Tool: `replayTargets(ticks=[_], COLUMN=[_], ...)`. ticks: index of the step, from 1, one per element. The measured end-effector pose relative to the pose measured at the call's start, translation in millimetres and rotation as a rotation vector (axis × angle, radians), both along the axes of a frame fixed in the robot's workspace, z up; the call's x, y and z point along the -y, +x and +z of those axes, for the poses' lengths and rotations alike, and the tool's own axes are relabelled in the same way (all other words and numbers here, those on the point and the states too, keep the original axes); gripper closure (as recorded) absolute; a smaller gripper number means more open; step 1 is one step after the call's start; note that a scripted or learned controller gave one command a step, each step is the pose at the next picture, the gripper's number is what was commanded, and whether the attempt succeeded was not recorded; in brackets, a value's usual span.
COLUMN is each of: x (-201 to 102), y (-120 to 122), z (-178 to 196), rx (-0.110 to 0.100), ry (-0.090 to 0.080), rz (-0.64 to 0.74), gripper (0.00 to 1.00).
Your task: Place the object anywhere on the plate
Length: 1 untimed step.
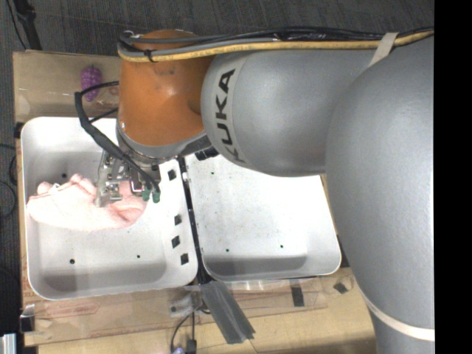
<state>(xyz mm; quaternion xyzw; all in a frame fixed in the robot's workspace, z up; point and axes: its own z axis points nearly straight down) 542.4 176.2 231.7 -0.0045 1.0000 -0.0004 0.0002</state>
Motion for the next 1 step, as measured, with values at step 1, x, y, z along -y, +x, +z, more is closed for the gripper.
replayTargets(ticks=[1], x=[0.1], y=[0.2], z=[0.3], rx=[0.001], ry=[0.0], rz=[0.0], gripper=[0.0])
